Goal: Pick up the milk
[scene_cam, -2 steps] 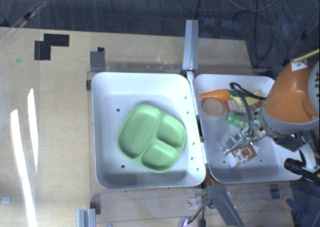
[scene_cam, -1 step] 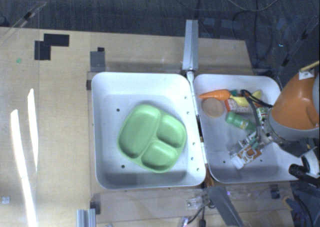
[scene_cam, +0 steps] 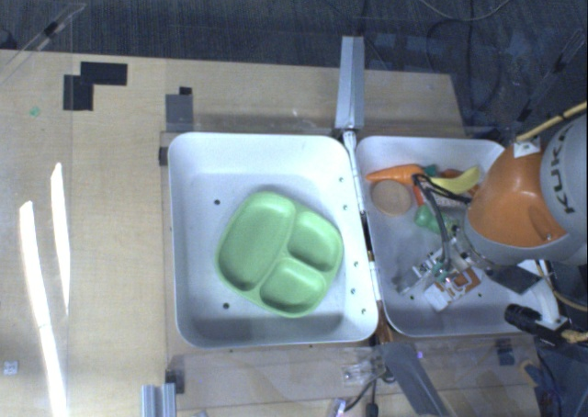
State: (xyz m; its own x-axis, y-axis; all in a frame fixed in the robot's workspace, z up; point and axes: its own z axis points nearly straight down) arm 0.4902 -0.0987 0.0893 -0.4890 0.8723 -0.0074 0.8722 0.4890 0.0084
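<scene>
**Gripper low in the right bin; the milk is hard to pick out**

The gripper point(scene_cam: 439, 276) sits low over the right bin point(scene_cam: 401, 309), towards its near edge, amid a small jumble of white and orange that may be the milk carton point(scene_cam: 452, 283). That is a guess, since the arm's orange band point(scene_cam: 514, 204) covers much of the bin. I cannot tell whether the fingers are spread or closed, nor whether anything lies between them.

Risks, as I judge them: the carton looks tipped or pressed beneath the tool, so a closing pinch could catch only an edge and let it slip on the lift. The dark cable point(scene_cam: 434, 204) trailing across the bin could drag on the toys at the far edge. A grasp on the wrong item is also possible.

Count: two white bins. The left bin point(scene_cam: 188, 222) holds one green divided tray point(scene_cam: 280, 252). Along the right bin's far edge lie one carrot point(scene_cam: 395, 173), one banana point(scene_cam: 457, 180), one tan round piece point(scene_cam: 392, 197) and one small green piece point(scene_cam: 424, 218).
</scene>
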